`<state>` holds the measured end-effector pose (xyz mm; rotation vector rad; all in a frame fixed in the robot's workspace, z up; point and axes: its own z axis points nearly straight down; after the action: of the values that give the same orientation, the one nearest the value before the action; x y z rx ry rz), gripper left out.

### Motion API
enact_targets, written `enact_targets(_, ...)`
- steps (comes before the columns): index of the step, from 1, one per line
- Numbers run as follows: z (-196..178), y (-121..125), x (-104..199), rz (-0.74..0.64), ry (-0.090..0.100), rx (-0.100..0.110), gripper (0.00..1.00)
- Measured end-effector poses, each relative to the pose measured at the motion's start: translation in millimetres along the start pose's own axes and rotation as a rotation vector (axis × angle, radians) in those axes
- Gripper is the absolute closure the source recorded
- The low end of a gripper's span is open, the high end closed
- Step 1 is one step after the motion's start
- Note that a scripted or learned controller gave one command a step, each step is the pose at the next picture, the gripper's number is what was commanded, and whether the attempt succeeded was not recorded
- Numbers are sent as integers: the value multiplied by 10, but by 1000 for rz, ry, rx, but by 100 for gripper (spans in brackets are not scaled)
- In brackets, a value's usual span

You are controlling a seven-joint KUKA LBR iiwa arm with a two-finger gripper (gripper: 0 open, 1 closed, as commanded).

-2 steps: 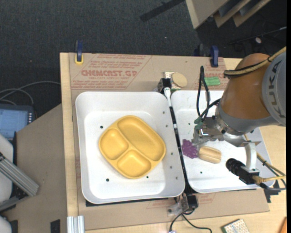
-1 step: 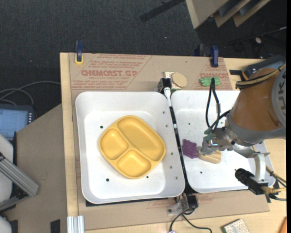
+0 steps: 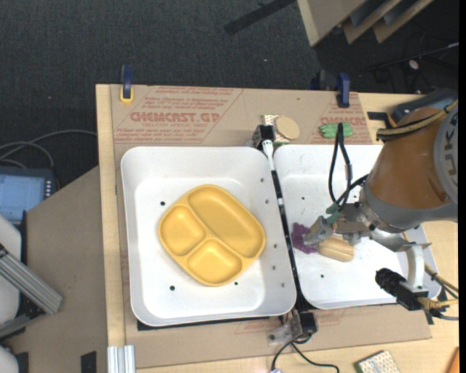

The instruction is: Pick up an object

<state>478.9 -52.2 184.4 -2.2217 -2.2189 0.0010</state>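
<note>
Hovering low in the right bin (image 3: 364,291), the end effector (image 3: 329,232) sits above a tan block (image 3: 337,251), a purple object (image 3: 302,238) at its nine o'clock; its grip is unclear.

Dark grey carpet (image 3: 87,44) covers the floor from nine round to twelve o'clock. A brown board benchtop (image 3: 182,109) printed with red lettering fills the centre. Pale wooden furniture (image 3: 349,18) stands at one o'clock. Lighting is even.

Bright, even light — soft shadows, sharp
</note>
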Motion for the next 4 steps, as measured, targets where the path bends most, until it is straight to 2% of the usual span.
enact_targets(1, 866, 36, -366, -2, -4, -14, 0)
enact_targets(3, 965, 426, -590, -1, -4, -12, 0)
enact_targets(4, 852, 436, -594, -1, -6, -18, 100)
